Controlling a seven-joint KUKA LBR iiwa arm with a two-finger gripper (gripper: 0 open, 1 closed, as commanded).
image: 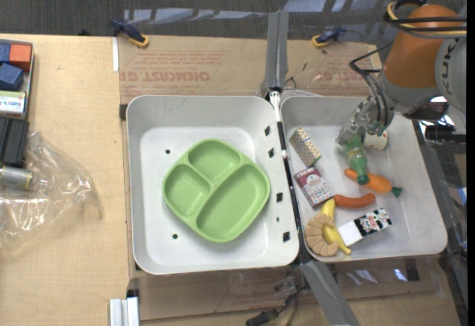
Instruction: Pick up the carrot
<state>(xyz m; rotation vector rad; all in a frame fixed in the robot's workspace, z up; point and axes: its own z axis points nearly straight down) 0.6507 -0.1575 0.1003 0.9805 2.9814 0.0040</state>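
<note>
The carrot [378,183] is orange with a small green top and lies in the right bin [423,168], towards its right side. My gripper [355,136] hangs over the bin's upper part, up and to the left of the carrot and apart from it. Directly below the gripper stands a small green bottle [358,164], which touches the carrot's left end. A white round object [378,141] sits just right of the gripper.
Also in the right bin are an orange-red sausage [355,200], a cow-patterned carton [370,224], a banana [335,232] on a tan cookie [319,237], a red packet [313,186] and a grey bar [304,145]. A green divided plate [215,189] lies in the left bin [148,168].
</note>
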